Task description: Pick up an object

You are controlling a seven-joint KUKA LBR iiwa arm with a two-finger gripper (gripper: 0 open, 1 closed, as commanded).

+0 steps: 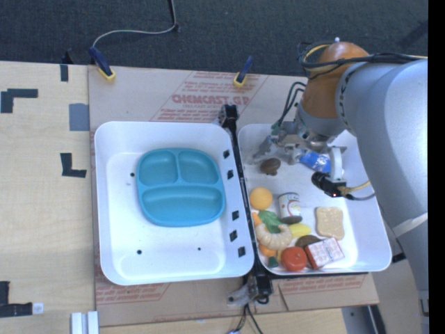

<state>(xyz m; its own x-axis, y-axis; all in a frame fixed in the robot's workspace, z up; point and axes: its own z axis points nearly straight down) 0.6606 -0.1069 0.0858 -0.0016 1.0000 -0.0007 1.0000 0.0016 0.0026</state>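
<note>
My gripper (275, 147) hangs over the back left part of the right bin (361, 186), under the orange band of the wrist. Just in front of it a small brown object (270, 165) lies on the bin floor, apart from the gripper. A blue-and-white bottle (314, 161) lies right beside the gripper, partly under the wrist. Nothing shows as held.
Further front in the right bin lie an orange ball (261, 198), a small can (288, 204), a slice of toast (329, 221), a red tomato (294, 258), a red box (325, 252) and other play food. The left bin (115, 207) holds a blue divided plate (181, 186).
</note>
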